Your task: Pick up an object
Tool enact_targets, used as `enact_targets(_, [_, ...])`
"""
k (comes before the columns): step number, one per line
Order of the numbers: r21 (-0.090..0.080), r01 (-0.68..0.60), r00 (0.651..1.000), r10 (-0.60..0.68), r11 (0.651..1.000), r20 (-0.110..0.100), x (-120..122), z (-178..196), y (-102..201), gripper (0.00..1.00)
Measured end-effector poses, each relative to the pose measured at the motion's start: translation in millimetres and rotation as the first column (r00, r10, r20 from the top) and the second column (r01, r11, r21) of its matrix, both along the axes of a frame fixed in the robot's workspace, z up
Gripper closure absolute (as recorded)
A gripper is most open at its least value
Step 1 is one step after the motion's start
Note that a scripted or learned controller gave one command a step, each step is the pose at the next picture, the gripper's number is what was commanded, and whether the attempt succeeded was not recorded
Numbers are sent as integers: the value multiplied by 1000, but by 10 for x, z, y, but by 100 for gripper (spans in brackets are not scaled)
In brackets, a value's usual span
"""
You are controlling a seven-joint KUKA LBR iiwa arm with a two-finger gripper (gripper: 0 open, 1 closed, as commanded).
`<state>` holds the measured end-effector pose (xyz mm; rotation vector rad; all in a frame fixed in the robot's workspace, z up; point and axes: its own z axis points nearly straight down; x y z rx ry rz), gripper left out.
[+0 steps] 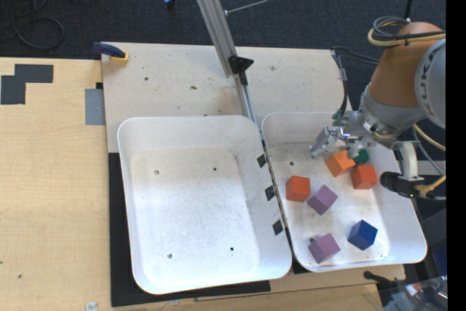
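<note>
In the right bin [408,247] lie several small blocks. An orange block [339,162] sits near the bin's back right, with a red block [364,176] just to its right and a green piece [360,154] partly hidden behind them. My gripper [329,141] hangs over the bin's back part, just above and left of the orange block, with nothing visibly held. Another red-orange block [298,188] and a purple block [322,198] rest mid-bin. Near the front lie a second purple block [323,247] and a blue block [362,234].
The left bin [145,156] stands beside the right one, with black clips along the shared wall. A slanted aluminium rail [215,11] rises behind the bins. The grey and orange arm [400,76] comes in from the right.
</note>
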<state>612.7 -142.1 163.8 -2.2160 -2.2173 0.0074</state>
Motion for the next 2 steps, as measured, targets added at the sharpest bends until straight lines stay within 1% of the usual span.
enact_targets(1, [-4, 1, 1000, -1, 1000, 11, -21, -412, -75, 0])
enact_targets(2, [-3, 6, 1000, -6, 1000, 16, -9, -282, -86, 100])
